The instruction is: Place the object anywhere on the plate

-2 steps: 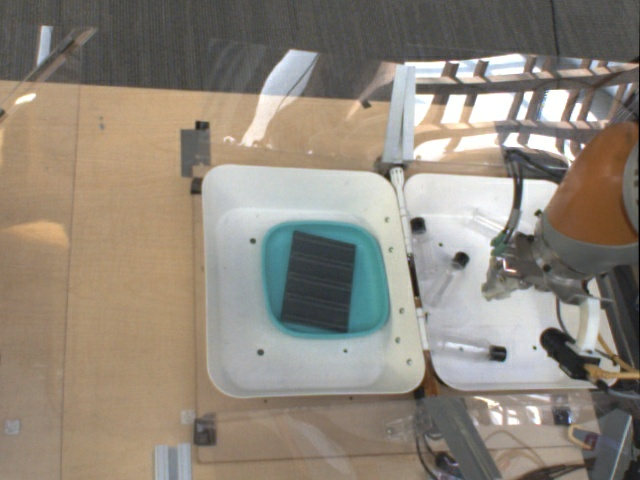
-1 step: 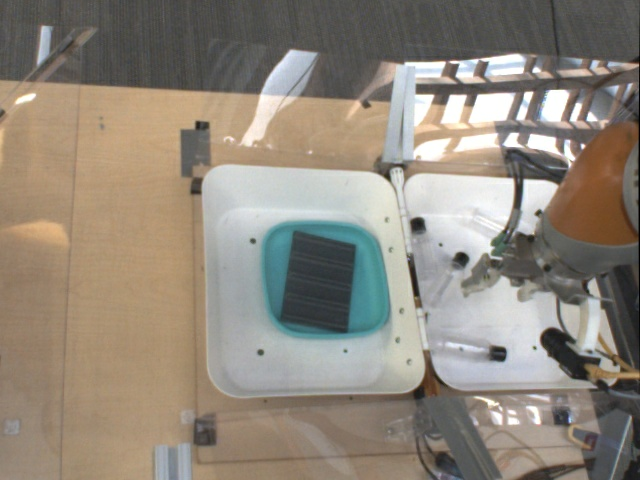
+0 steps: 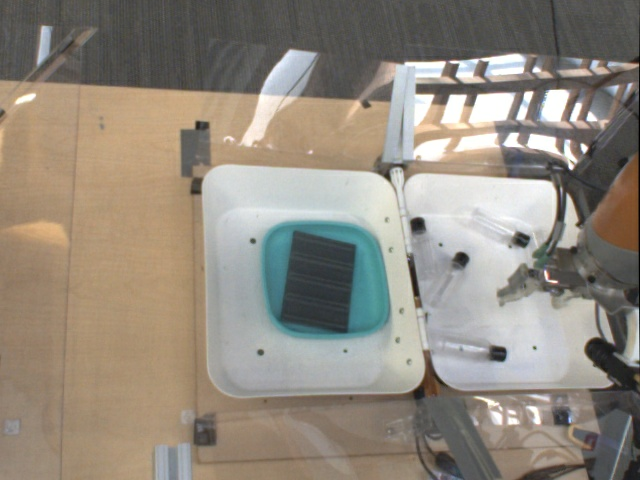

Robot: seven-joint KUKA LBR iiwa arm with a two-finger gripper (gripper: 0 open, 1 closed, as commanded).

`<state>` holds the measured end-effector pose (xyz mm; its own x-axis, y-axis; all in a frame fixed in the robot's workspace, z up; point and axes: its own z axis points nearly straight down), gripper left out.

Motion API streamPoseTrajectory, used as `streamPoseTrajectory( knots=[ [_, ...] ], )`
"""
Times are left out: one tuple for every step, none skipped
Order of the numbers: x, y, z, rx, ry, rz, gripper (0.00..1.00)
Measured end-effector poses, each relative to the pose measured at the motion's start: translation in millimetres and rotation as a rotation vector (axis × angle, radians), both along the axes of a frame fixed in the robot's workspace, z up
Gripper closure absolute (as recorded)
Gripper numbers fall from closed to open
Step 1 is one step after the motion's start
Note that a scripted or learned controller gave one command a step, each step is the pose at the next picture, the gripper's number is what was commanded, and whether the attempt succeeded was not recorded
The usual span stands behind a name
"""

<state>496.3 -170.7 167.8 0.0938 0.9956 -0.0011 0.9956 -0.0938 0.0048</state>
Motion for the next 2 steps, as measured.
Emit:
streamPoseTrajectory(
  knots=[
    [2.4,-28.8,36.0,-0.001,-0.002,0.054,0.00],
    [-6.8,-8.5,191.8,-0.002,-0.007,-0.083,0.00]
  ],
)
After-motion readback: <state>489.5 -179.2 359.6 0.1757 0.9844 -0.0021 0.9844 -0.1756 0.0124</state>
